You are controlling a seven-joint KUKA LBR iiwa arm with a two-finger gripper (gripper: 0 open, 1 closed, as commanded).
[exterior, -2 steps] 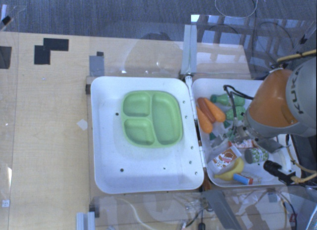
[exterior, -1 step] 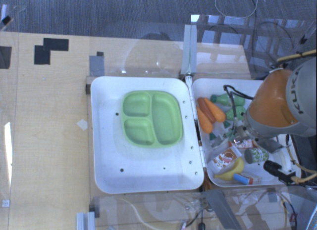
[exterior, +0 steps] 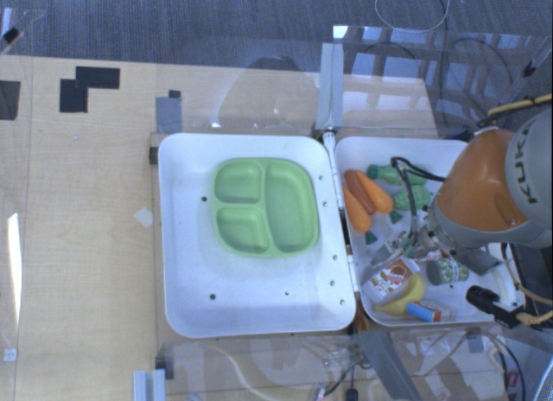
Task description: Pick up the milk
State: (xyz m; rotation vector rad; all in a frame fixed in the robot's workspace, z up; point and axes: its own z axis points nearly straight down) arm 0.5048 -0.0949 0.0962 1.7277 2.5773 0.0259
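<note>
While the jaws (exterior: 421,248), their spread unclear, hover in the right bin (exterior: 363,300), the milk (exterior: 390,277) lies just below-left.

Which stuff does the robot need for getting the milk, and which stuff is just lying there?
For the job:
milk in the right bin
gripper, down among the food

Just lying about:
green plate in the left bin
carrots
banana
green can
</note>
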